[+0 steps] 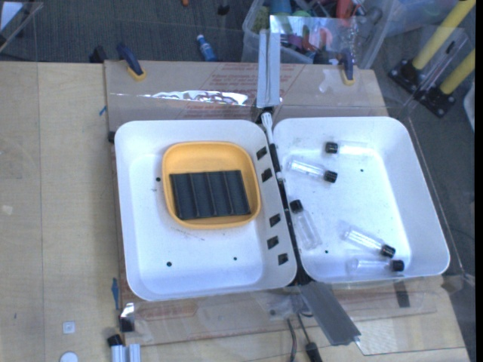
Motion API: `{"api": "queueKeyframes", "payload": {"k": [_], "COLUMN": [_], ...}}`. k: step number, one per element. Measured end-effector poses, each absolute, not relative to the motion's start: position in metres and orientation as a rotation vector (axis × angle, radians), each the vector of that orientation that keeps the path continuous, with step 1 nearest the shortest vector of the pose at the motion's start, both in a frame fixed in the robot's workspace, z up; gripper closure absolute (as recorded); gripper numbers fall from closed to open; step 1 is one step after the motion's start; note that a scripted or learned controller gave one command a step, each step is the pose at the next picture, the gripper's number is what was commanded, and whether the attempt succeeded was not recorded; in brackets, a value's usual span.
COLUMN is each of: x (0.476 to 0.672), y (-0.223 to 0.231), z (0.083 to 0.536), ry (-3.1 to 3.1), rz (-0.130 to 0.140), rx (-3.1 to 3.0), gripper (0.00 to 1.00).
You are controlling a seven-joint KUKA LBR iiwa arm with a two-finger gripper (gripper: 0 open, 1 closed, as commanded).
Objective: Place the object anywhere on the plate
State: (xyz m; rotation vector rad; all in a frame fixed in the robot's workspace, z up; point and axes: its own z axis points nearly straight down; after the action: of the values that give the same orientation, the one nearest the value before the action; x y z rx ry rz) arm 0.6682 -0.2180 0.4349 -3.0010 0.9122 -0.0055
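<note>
While resting in left bin on desk, takes up upper middle of that bin: yellow plate, rounded square, lying flat. Carries dark ribbed insert across its floor, four ridges running front to back. Sits side by side with right bin, rims touching along centre, row of small black tabs down that seam. Scattered in right bin: five clear vials with black caps, all lying on their sides, all well apart from plate. Top vial near bin's far edge, cap pointing left. Second vial just below it, cap to right. Third vial near seam, roughly parallel to it, cap at far end. Fourth vial tilted toward near right corner, cap at lower right. Fifth vial just beside fourth, close to near rim, cap to right. Cannot tell pincer state or arm pose. Behind bins: upright metal strip at seam, clamps on desk edge, clear box of clutter beyond.
</note>
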Motion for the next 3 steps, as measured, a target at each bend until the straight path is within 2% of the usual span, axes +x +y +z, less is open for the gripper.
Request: {"api": "queueKeyframes", "payload": {"k": [1, 3], "x": [0.668, 0.6669], "y": [-0.2199, -0.2194], "z": [0.4345, 0.4328], "ry": [0.368, 0.306], "rz": [-0.005, -0.005], "rx": [-3.115, -3.121], "gripper": [1.0, 1.0]}}
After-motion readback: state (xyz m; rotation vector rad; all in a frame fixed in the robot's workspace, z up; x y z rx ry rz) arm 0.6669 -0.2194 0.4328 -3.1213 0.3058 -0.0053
